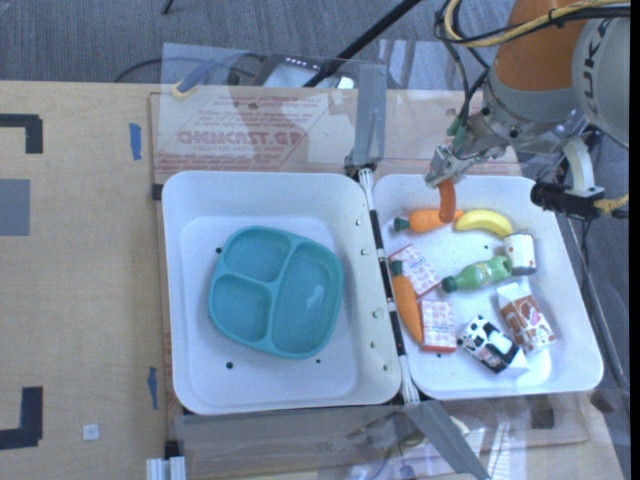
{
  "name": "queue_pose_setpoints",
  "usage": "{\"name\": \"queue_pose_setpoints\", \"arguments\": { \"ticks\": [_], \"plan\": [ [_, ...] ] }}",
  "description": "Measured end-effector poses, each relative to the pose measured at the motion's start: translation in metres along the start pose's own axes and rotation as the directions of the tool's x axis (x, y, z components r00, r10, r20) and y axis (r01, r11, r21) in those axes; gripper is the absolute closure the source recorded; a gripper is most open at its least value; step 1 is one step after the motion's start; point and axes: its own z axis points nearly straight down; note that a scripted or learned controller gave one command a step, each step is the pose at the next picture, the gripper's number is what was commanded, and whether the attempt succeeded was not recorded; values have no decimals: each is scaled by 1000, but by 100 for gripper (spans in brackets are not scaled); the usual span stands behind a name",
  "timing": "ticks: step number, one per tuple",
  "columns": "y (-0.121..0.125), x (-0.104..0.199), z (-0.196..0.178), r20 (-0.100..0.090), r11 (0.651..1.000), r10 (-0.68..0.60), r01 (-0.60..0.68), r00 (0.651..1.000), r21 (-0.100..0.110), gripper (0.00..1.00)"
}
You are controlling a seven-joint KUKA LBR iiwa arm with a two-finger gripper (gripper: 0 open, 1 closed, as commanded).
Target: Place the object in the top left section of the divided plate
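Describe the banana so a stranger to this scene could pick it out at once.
Look in the right white bin, the one crowded with small items. Near its far edge, just right of the short orange carrot, lies the banana. It is the only plain yellow, curved thing there; the green bottle lies nearer the camera.

The divided plate (pixel 277 292) looked like smooth teal plastic with a soft sheen. Both white bins (pixel 190 208) seemed matt plastic, faintly speckled. The surface (pixel 70 298) showed as pale, matt wood or board, with a clear glossy sheet (pixel 250 133) lying behind the bins. The banana (pixel 484 221) and the green bottle (pixel 478 275) looked like glossy plastic, and the small cartons (pixel 526 324) like printed card. The arm's orange band (pixel 545 23) was smooth and shiny, and the gripper (pixel 445 173) looked like dull metal.
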Motion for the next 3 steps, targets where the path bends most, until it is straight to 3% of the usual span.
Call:
{"name": "queue_pose_setpoints", "arguments": {
  "ticks": [1, 2, 3],
  "plan": [
    [3, 31, 59, -2, 996, -91, 91, 996, 2, 100],
    [-7, 80, 59, -3, 983, -185, 185, 983, 2, 100],
    [-20, 139, 16, -2, 867, -499, 499, 867, -1, 100]
  ]
}}
